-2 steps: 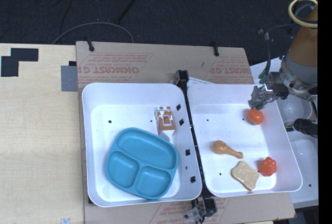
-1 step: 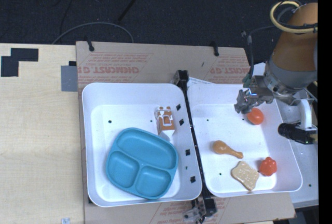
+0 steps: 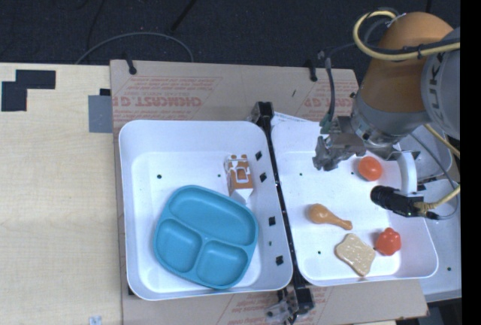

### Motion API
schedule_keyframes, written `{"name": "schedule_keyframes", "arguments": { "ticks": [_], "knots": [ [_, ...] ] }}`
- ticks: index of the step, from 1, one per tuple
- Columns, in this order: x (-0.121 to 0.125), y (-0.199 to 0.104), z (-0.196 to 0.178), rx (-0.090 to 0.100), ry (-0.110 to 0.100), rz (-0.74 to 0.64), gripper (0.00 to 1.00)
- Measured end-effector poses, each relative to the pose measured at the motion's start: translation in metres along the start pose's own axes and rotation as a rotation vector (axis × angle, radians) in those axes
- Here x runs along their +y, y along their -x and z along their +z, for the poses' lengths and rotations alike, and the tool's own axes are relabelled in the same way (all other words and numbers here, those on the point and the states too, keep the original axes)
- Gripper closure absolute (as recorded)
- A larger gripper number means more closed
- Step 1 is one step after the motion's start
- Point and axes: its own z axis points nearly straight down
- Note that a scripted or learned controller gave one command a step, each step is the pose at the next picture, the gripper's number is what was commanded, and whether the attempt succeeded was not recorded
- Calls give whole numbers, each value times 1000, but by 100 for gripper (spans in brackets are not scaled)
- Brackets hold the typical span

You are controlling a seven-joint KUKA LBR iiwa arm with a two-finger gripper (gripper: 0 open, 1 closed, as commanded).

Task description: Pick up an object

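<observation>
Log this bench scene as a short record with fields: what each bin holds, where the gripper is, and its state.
left bin: blue plastic tray with three compartments; small orange-and-white toy block at the tray's upper right edge
right bin: round orange ball; tan toy drumstick; beige toy bread slice; red toy pepper
gripper: over the right bin's upper part, left of the orange ball
gripper state: cannot tell
held item: none seen
</observation>
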Motion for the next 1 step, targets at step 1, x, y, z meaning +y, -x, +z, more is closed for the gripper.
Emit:
{"name": "schedule_keyframes", "arguments": {
  "ticks": [1],
  "knots": [
    [3,-47,-3,0,2,-2,100]
  ]
}}
